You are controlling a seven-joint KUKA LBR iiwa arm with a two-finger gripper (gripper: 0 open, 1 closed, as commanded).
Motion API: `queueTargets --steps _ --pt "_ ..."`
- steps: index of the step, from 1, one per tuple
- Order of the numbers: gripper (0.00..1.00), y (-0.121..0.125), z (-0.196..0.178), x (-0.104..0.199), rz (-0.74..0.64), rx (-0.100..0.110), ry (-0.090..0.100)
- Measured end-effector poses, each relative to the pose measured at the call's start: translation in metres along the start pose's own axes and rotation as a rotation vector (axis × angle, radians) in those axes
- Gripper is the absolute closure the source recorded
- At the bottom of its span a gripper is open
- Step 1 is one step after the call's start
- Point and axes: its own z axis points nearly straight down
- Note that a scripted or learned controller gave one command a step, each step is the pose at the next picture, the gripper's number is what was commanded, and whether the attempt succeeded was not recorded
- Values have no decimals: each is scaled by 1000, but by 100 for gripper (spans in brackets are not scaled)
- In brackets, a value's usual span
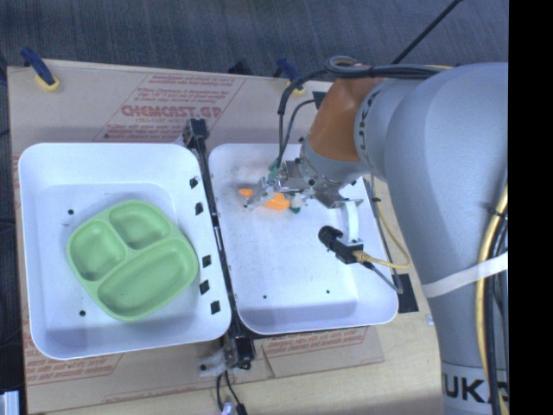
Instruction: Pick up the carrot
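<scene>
Here the gripper (278, 182) sits low over the far part of the right bin (294, 305), and its metal fingers come down right at the carrot (275, 202). The carrot lies on the bin floor near the far wall, a small orange piece with one end poking out to the left toward the divider. The gripper's body covers part of it, so whether the jaws are apart or closed on it cannot be told, nor whether the carrot is off the floor. Above the gripper the orange band (337, 124) wraps the wrist, and the grey arm (441, 171) bulks in from the right, covering that bin's right rim. Thin cables run from the wrist down to the gripper, and a black connector (340, 245) with a yellowish cable hangs over the right half of the bin floor.

The left bin (43, 197) lies just beside the right one, the two touching along a black clipped seam. It holds a green plate (132, 259) with three compartments, two small ones at the far side and a large one nearer; the plate lies flat near the middle of the bin floor. Both bins rest on a cardboard sheet (173, 102) with red print, held by blue clamps (39, 69) at its far edge.
</scene>
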Motion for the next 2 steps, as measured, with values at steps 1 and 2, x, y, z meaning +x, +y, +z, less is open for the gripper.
queueTargets --steps 1,2 --pt "100 0 -11 -2 -2 2 -3" --pt "0 0 -11 -2 -2 2 -3"
